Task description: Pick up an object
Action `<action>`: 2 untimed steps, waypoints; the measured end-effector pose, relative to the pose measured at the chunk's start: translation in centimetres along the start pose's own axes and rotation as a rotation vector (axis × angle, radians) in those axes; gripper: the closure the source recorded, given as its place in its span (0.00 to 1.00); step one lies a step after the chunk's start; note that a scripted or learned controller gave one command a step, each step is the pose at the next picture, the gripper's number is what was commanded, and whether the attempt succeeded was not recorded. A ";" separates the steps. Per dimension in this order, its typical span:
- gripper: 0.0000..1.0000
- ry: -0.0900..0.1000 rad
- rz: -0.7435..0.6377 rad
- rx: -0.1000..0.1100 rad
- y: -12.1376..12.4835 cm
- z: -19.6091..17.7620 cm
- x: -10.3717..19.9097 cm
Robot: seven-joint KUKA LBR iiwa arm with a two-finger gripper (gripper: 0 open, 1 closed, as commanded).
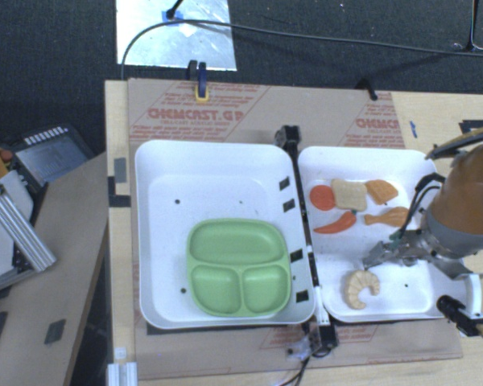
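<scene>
Orange-banded arm poised over the right bin (419, 161), its gripper (389, 254) low above the bin floor just beside a pale croissant (359, 287); whether the claw is wide or narrow cannot be told. Nothing appears lifted yet, so the pick seems still ahead, with toy foods lying nearby

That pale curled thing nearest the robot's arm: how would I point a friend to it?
Start at the right-hand white bin. Skip the orange and red toy foods bunched along its far side and look at its near edge. There the croissant lies alone, cream-coloured and crescent-shaped, apart from the rest.
</scene>
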State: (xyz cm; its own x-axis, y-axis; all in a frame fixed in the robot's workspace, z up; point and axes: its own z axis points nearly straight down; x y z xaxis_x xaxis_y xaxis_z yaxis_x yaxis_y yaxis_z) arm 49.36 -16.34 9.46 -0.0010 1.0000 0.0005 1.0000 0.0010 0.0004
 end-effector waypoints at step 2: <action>1.00 -0.002 -0.002 -0.005 -0.1 -5.5 -0.3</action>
State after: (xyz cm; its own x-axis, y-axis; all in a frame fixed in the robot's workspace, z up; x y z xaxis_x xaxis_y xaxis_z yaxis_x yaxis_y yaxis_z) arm 49.28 -16.65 14.98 -0.0029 1.0000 -0.0018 1.0000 0.0029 0.0052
